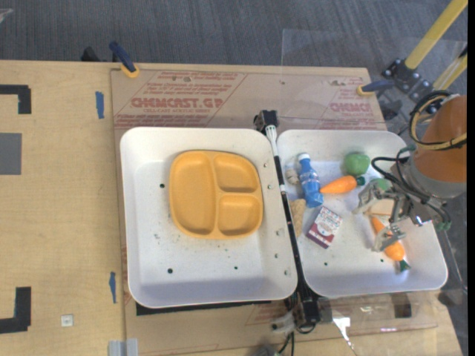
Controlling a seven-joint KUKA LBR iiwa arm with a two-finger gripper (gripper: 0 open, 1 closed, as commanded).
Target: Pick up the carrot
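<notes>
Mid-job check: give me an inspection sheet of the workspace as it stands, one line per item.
Surface: two white bins side by side, left bin and right bin, on a cardboard sheet.
Job's things: carrot lies in the right bin beside a green ball; a second, smaller carrot lies near the bin's right corner.
Clutter: blue bottle, red-and-white packet; orange divided plate in the left bin.
Grippers: gripper over the right bin, right of the carrot; nothing seen between its fingers.
Cables: black cables at the wrist.
Surroundings: blue clamps, yellow bar.
</notes>
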